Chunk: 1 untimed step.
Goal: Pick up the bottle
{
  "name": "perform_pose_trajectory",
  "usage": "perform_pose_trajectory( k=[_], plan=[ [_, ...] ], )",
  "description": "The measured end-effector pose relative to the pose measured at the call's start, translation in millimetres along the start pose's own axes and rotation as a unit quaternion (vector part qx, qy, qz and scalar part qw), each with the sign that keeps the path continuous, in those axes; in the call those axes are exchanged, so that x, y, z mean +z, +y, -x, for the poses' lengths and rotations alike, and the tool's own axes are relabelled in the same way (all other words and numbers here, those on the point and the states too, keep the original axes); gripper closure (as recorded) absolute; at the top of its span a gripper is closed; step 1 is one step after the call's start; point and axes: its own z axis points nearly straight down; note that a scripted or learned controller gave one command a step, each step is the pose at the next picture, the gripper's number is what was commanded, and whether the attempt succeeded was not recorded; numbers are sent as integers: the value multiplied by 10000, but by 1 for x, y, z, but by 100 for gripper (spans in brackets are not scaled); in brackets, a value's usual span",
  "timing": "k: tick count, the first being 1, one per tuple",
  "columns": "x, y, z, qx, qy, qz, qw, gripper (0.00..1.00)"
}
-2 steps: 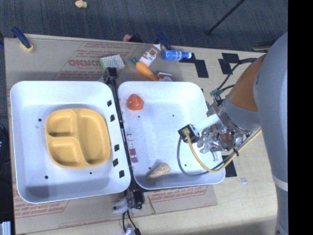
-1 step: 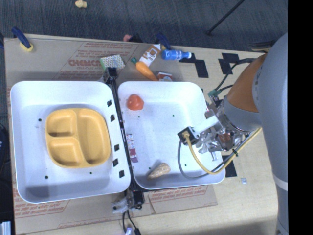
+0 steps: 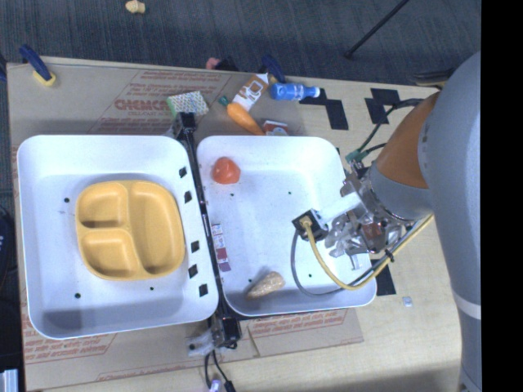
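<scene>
Gripper (image 3: 353, 239) over the right bin's (image 3: 327, 149) 3 o'clock rim, grip unreadable, blue bottle (image 3: 292, 92) on the counter (image 3: 98, 96) at 12 o'clock beyond the bin, red ball (image 3: 226, 171) and tan piece (image 3: 265, 284) inside, yellow tray (image 3: 131, 228) in the left bin (image 3: 41, 162)

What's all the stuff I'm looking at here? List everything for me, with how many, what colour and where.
Bins: two, white, side by side on the bench.
Divided plate: one, yellow, in the left bin.
Round item: one, red-orange, top left corner of the right bin.
Lumpy item: one, tan, near the right bin's bottom edge.
Bottle: one, blue, lying on the bench above the right bin.
Carrot-like item: one, orange, on the bench just above the right bin.
Small carton: one, white and orange, beside the bottle.
Sponge-like pad: one, green and white, above the bins' join.
Arm: one, grey with orange band, at the right.
Gripper: one, metal, over the right bin's right side.
</scene>
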Motion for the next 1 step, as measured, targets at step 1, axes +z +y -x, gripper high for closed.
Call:
perform_pose_trajectory(
  k=[1],
  plan=[
    [3, 9, 3, 11, -6, -3, 10000, 100]
  ],
)
